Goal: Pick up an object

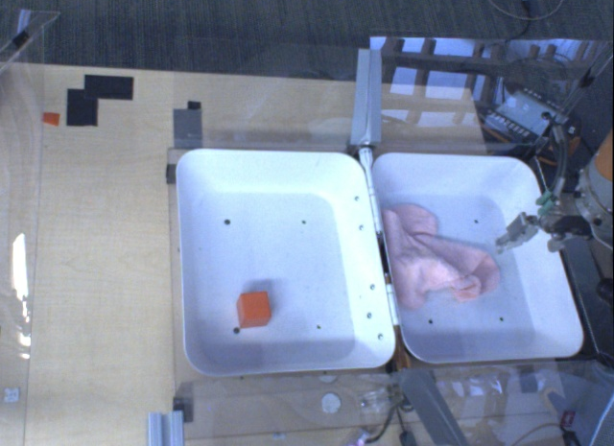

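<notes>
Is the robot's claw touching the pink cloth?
Apart. In the camera view, the end effector sits at the right bin's right side, and a strip of white bin floor shows between its tip and the pink cloth.

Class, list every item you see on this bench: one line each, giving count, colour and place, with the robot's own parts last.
Bins: two, white, side by side on the bench.
Block: one, orange, lower left of the left bin.
Cloth: one, pink, crumpled, left half of the right bin.
Bench: one, light wood, under the bins.
Black patches: two, black, bench's far left corner.
Gripper: one, grey, over the right bin's right side, beside the cloth.
</notes>
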`<move>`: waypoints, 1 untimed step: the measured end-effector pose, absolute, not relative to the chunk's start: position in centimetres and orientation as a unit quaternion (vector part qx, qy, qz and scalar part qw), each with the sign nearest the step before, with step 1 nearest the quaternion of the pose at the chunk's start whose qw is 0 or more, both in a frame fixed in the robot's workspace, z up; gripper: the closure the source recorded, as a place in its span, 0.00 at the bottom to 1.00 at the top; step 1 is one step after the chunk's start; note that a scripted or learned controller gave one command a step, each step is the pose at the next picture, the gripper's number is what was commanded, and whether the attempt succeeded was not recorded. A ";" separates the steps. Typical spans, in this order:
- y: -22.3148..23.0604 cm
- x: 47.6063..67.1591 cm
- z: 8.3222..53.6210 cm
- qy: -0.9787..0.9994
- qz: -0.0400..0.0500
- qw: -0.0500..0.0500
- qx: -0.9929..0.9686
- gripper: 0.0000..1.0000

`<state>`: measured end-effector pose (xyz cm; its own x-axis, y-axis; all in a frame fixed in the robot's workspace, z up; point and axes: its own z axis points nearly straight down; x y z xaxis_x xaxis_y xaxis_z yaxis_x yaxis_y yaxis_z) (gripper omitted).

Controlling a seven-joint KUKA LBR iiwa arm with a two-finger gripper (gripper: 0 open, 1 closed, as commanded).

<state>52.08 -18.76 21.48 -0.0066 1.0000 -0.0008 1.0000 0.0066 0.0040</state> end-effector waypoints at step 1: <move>-14.5 52.7 9.7 0.728 0.003 0.005 0.686 0.00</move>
<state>52.69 -14.53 9.69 -0.0591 0.9982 -0.0027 0.9982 0.0591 0.0112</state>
